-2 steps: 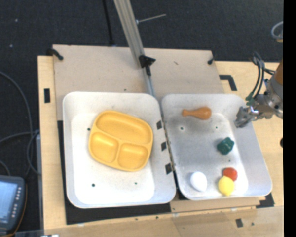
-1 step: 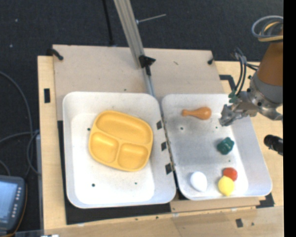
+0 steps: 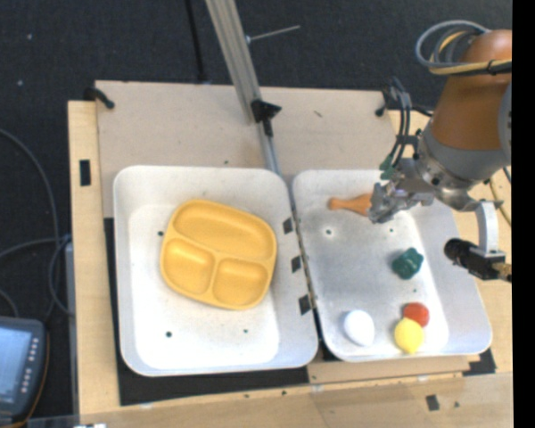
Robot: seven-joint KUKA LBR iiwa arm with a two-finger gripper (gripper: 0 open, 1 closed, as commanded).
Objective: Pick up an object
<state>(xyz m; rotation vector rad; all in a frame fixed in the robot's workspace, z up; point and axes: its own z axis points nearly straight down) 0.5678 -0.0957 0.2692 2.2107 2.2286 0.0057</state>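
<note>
Lying near the far edge of the right bin (image 3: 455,324), an orange carrot-shaped piece (image 3: 349,204) is seen with its long axis running left to right, the narrow tip pointing left. Its thicker end is met by the gripper (image 3: 382,207); whether the jaws are clenched on it cannot be told. A smooth yellow compartment plate (image 3: 218,254) is set in the left bin (image 3: 143,328).

The arm (image 3: 468,105) has an orange band above a grey wrist section. Grey cable loops sit above the orange band; dark cables run beside it.
</note>
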